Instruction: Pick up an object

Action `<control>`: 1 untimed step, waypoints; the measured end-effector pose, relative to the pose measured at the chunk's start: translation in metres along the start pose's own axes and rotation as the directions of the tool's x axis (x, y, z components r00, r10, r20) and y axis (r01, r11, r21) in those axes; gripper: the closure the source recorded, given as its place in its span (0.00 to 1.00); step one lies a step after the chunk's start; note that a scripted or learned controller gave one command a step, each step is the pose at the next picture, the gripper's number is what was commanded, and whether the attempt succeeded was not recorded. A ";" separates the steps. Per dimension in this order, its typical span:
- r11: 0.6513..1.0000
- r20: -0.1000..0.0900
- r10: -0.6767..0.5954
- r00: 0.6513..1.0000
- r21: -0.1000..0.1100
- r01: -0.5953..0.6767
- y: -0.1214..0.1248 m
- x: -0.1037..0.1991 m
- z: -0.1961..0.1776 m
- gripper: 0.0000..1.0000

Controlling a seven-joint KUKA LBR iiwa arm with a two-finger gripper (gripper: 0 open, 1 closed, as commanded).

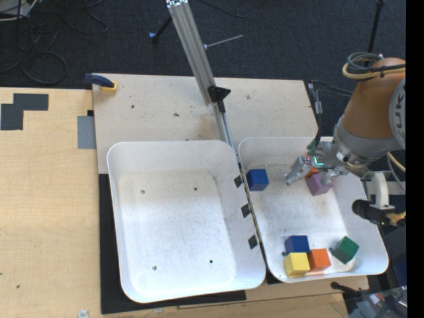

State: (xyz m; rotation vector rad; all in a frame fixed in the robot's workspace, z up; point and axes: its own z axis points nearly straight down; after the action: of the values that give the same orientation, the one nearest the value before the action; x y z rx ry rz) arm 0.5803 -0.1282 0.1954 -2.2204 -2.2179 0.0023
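Observation:
The right bin (371, 264) holds several small blocks. A purple block (320, 184) lies near its far right side, and my gripper (310, 170) hangs right over it, covering the block's top edge. Whether it touches the block is unclear. A blue cube (258, 179) sits at the bin's far left, by the divider. Along the near edge a second blue cube (297, 244), a yellow cube (297, 264), an orange cube (320, 260) and a green block (345, 249) are clustered together.
The left bin (126, 270) stands beside the right one, with black clips (244, 209) along the shared rim. A slanted aluminium bar (195, 48) rises behind the bins. A blue-and-yellow clamp (101, 82) lies at the bench's far left corner.

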 end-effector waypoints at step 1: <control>1.000 -0.001 -0.002 1.000 0.006 0.002 0.001 0.000 0.064 0.00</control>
State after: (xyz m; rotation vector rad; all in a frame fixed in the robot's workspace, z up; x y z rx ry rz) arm 0.5814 -0.1280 0.1309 -2.2153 -2.2162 0.0084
